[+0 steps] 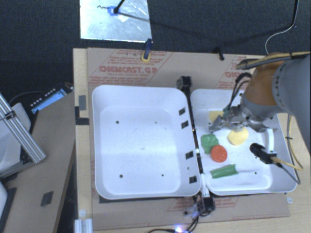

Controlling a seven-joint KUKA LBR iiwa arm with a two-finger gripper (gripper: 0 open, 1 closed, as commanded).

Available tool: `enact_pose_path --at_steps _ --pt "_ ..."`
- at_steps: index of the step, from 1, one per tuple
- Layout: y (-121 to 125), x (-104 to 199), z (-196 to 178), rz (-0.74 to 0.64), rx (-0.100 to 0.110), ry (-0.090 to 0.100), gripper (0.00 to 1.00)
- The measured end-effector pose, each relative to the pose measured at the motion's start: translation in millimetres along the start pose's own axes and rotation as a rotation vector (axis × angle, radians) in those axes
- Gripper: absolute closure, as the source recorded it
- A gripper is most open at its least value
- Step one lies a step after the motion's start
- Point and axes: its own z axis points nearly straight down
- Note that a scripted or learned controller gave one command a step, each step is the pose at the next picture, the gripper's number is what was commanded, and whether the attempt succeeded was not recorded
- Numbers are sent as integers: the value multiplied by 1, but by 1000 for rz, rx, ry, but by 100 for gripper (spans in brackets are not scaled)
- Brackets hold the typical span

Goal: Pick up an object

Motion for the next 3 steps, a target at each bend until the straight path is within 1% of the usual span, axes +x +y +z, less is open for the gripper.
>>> enact_pose_path --at_steps 1,2,3 --pt "-4 41 -5 0 -6 -3 0" --pt "-3 38 -17 4 -9 -4 100" --pt "25 126 -111 -3 -17 -3 100"
